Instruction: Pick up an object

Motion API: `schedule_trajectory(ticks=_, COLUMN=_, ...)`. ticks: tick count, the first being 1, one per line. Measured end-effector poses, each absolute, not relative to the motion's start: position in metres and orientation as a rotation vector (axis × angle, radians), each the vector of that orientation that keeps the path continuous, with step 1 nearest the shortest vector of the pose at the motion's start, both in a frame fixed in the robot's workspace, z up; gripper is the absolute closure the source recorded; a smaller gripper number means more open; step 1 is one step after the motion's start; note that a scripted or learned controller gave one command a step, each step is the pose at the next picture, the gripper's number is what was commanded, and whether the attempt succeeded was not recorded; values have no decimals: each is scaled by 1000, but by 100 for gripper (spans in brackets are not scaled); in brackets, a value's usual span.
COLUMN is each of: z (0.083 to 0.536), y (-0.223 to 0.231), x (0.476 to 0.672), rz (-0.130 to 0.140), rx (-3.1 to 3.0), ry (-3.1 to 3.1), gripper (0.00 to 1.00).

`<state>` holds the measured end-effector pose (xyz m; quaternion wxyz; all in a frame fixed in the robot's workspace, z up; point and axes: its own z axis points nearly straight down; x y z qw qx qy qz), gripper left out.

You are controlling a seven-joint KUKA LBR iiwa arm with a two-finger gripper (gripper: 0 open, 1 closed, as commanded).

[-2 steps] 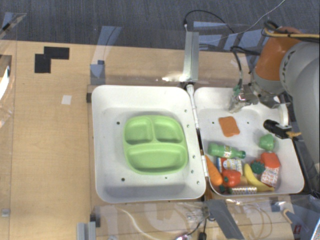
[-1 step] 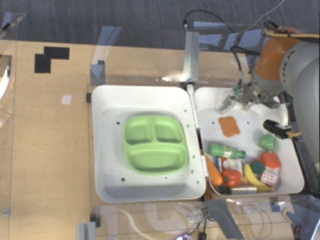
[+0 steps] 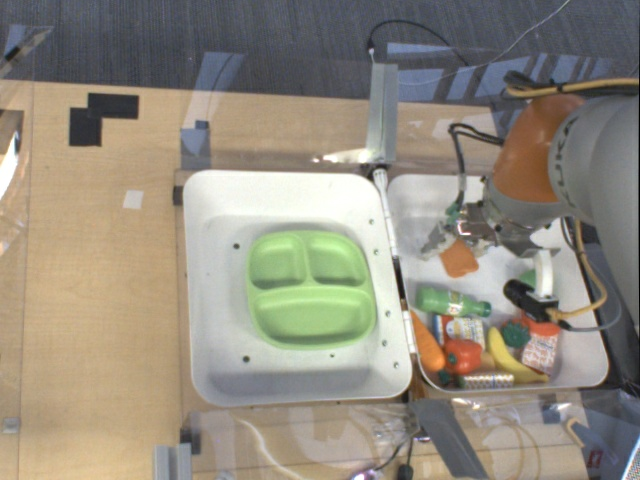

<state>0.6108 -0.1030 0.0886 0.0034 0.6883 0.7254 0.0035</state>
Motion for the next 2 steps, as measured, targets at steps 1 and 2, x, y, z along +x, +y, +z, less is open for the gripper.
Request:
schedule_trajectory(ticks=1, z=99, y=-102, x=614, rz=18, rx=2152, ry=2275, gripper=100)
schedule_trajectory(ticks=2, z=185, y=-37, x=650, rz=5, rx=2129, ry=2306, gripper=100)
